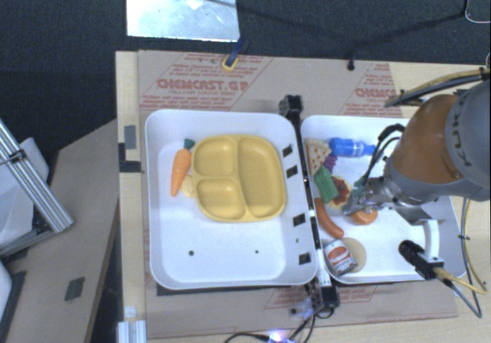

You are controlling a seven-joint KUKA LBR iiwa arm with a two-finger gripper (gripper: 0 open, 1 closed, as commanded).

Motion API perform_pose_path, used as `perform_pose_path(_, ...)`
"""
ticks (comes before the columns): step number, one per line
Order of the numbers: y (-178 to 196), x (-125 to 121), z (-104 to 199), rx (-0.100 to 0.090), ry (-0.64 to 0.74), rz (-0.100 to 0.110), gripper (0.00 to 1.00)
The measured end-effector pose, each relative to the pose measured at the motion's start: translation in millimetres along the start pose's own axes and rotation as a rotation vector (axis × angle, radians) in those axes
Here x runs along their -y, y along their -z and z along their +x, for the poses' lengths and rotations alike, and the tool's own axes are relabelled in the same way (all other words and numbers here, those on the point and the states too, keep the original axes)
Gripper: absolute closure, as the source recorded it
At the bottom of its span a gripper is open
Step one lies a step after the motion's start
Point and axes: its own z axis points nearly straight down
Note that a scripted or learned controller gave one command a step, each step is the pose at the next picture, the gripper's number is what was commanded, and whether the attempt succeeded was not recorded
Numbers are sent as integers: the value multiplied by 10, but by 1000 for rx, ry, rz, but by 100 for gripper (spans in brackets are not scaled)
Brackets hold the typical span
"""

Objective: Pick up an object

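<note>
Camera view: grey two-finger gripper (360, 206) low in the right shallow white bin (445, 215), over a small orange-red toy piece (365, 217) among clutter; grip state cannot be told. Beside it: orange sausage-shaped toy (328, 218), green block (325, 183). Advice: centre on one piece, descend squarely, close before lifting.

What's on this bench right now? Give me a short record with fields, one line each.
left bin: yellow divided plate, toy carrot beside its left edge
right bin: blue bottle, waffle-like piece, green piece, toy sausage, small round can
arm: reaches in from the right
gripper: low over the right bin's middle
held: cannot tell
</note>
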Motion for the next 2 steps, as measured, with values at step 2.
perform_pose_path(2, 1155, 13, -162, -5, 4, 11, 100)
